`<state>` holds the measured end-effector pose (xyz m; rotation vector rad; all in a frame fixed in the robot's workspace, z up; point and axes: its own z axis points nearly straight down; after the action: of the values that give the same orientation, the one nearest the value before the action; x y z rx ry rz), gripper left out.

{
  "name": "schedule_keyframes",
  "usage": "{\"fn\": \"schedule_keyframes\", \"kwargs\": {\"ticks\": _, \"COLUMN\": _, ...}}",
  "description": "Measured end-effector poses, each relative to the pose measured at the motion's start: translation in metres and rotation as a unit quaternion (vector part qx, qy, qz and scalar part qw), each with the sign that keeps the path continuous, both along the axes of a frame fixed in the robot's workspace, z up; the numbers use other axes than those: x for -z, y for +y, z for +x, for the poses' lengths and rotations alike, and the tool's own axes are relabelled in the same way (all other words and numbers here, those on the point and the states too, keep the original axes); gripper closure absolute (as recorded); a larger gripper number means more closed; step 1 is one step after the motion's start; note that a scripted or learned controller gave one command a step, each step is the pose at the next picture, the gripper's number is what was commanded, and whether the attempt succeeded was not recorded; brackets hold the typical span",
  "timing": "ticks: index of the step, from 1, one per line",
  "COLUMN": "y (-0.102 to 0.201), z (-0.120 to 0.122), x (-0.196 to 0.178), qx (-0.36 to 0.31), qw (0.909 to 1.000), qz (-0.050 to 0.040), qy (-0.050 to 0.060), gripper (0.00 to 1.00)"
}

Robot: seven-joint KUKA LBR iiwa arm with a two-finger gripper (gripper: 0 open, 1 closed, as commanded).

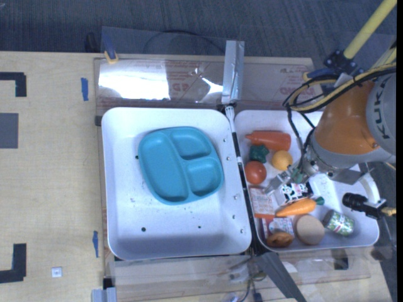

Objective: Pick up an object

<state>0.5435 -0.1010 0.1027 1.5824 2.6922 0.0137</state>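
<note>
Fingers [291, 180] low in right bin [365, 241], over black-white obj [295, 191].

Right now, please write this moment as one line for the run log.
arm: over right bin | gripper: low among toy food, above carrot | grasp: unclear | left bin: blue tray

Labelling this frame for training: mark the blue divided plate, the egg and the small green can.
blue divided plate [165, 168], camera view, on its large left compartment.
egg [310, 229], camera view, middle of its shell.
small green can [339, 223], camera view, on its side wall.
</note>
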Motion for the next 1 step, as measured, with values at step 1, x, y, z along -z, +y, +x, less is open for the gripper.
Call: {"fn": "schedule_keyframes", "kwargs": {"ticks": 1, "y": -0.0305, "z": 0.0516, "x": -0.0490, "qx": -0.138, "qw": 0.9905, "qz": -0.0021, "qy": 0.006, "gripper": 0.00}}
